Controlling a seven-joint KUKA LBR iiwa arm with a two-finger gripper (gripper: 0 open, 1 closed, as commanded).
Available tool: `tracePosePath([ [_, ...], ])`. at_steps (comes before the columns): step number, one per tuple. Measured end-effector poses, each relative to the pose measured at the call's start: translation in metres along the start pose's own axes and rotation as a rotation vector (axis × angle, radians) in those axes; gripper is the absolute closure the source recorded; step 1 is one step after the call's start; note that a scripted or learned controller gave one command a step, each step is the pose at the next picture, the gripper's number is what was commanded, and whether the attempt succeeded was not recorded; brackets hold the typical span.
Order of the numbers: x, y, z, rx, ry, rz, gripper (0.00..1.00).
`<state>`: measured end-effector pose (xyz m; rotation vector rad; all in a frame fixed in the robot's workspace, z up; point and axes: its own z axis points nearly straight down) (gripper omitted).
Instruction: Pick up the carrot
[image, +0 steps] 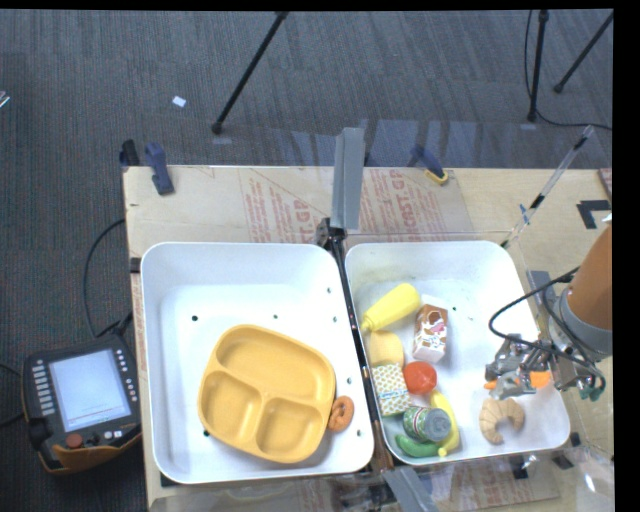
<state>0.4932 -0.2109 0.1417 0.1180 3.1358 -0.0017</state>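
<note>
Worktop (420, 205): flat brown cardboard sheet with red printed lettering, clamped at the far edge, carrying two bins side by side.

Left bin (180, 280): shallow, white, smooth plastic with rounded corners. Holds a yellow tray (265, 392), glossy, rounded, with three moulded compartments. A small ring-shaped donut (341, 412), orange-brown, leans at the tray's right rim.

Right bin (460, 265): same white shell. Contents, clustered along its left and near sides:
- corn (391, 306), yellow, stubby cylinder, lying at a slant.
- carton (430, 332), small, boxy, white with brown print, just right of the corn.
- bun (385, 348), pale, rounded, below the corn.
- cracker (388, 389), square, speckled tan, touching the bun.
- tomato (420, 377), red, smooth, round, beside the cracker.
- can (429, 423), short cylinder, grey lid, resting among a green piece and a yellow banana (450, 425).
- croissant (500, 418), tan, crescent-shaped, ridged, near the bin's right wall.

Carrot (530, 380): a small orange piece at the hand, above the croissant; its shape is mostly hidden by the metal parts.

Hand (512, 372): grey metal, cabled, low over the right bin's right side. Whether it is clenched or released cannot be told, nor whether it grips the carrot.

Pendant (85, 395): dark casing with pale screen, on the carpeted floor left of the worktop.
</note>
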Motion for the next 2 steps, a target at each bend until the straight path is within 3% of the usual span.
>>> tracePosePath([
  [1,0.001,0.001,0.003,-0.003,0.005,-0.001,0.00],
  [2,-0.057,0.015,0.058,-0.005,0.009,0.067,0.00],
])
